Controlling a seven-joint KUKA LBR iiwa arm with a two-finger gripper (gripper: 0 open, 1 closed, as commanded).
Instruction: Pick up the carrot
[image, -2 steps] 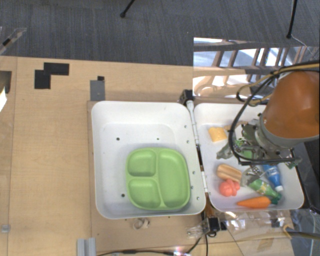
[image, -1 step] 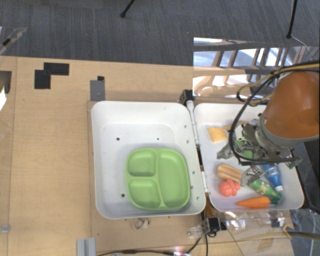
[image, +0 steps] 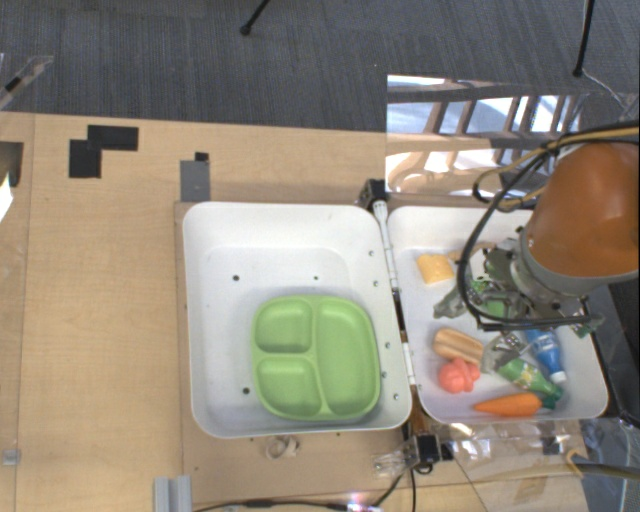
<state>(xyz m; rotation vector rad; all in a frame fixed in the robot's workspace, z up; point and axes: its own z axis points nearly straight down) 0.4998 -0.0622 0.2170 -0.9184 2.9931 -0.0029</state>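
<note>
Carrot, one, orange and tapered (image: 508, 405), lies just below the claw (image: 505, 345), whose state cannot be told. One hot-dog bun (image: 459, 345), one pink lump (image: 459, 375) lie left; no legible writing.

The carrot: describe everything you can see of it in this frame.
The carrot is a small orange toy, smooth and plastic-looking, tapering to a point at its left end. It lies flat and nearly level along the front edge of the right bin, pointed end toward the bins' shared divider. Its thick right end meets a green piece, though whether that is the carrot's top or the neighbouring green item is unclear. A pink toy sits just up and left, apart from it. The gripper is above it, not on it.
</note>
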